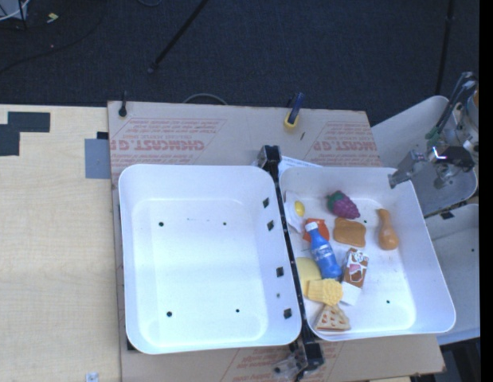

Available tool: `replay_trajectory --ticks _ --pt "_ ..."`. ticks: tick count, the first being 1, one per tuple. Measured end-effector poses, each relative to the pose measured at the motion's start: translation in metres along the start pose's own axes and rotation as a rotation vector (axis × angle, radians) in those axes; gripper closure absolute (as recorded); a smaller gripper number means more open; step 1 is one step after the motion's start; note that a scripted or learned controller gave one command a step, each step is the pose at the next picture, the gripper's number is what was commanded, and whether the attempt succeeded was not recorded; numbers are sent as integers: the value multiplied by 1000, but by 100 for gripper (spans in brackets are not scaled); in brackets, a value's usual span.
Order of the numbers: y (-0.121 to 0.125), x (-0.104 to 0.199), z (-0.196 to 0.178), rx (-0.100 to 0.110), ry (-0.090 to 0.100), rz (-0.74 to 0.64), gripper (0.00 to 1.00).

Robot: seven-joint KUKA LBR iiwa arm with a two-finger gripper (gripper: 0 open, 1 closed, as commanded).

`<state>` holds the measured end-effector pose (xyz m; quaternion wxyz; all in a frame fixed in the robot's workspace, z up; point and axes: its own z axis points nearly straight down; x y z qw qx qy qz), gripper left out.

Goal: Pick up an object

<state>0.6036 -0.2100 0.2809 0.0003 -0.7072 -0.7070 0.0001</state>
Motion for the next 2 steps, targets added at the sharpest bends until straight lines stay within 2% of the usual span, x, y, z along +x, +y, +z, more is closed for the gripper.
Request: replay_trajectory --ticks 1,2 --pt "0 0 -10 -1 0 -2 100" --pt "-9 74 83 11 6 -5 100"
